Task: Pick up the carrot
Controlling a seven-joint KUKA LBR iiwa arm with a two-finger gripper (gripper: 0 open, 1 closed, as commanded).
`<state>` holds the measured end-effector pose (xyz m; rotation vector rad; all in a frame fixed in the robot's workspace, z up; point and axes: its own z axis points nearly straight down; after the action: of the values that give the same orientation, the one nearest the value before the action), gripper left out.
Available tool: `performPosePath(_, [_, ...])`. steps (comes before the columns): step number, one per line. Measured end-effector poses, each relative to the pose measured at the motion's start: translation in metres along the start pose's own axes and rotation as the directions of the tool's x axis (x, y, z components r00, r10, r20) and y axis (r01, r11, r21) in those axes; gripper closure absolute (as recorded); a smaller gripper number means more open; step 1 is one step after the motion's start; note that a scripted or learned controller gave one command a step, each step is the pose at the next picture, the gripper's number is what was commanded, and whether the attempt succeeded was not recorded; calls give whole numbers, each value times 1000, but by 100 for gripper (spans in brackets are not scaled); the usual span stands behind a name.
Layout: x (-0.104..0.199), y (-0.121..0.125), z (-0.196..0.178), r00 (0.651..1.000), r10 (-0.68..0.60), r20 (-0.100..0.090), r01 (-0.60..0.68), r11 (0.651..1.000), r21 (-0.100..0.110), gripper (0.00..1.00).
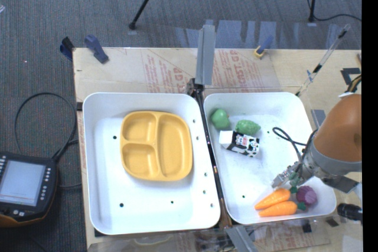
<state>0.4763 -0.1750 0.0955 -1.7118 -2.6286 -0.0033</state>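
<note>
Two orange carrots lie side by side at the front right of the right bin (260,100): one carrot (272,199) just above the other carrot (278,209), both with green tops pointing right. My gripper (287,177) hangs low over the bin, right above the upper carrot's leafy end. Nothing shows between its fingers. The arm's grey and orange wrist (339,138) comes in from the right and hides part of the bin's right wall.
A purple round item (306,195) sits right of the carrots. A green pear-like fruit (220,118), a green lumpy item (247,126) and a small black-and-white carton (244,143) lie at the back of the right bin. A yellow divided plate (157,145) sits in the left bin (100,186).
</note>
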Motion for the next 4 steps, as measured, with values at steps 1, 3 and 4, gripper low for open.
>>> performPosePath(1, [-46,13,9,978,-206,4,206,978,1,100])
performPosePath(3, [21,18,-27,996,-89,2,89,996,0,0])
performPosePath(4, [72,29,11,997,-74,-1,74,997,5,0])
